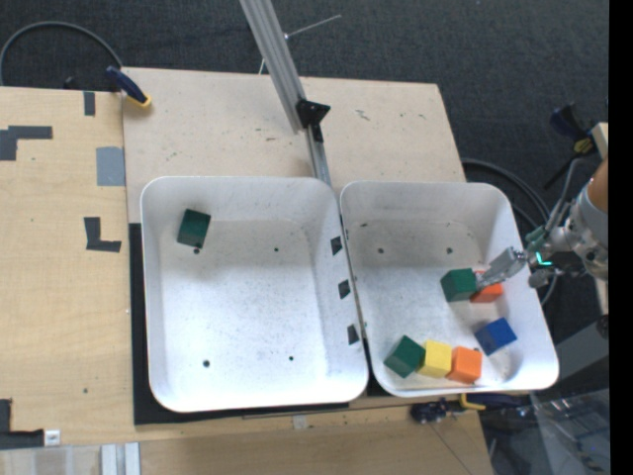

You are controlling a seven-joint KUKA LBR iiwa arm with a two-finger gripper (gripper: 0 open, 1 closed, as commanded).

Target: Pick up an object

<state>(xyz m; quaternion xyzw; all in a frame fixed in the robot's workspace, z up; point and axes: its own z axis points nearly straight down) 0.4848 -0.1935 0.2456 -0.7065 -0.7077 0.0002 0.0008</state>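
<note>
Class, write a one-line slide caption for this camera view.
Gripper reaches into the right bin beside a green block and orange block; one green block sits in the left bin.

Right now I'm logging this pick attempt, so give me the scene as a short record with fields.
left bin: one green block, far-left corner
right bin: six blocks
near edge row: green block, yellow block, orange block
blue block: beside that row
hand: at the right wall, over an orange block
green block: touching that orange block
grip: cannot tell
</note>
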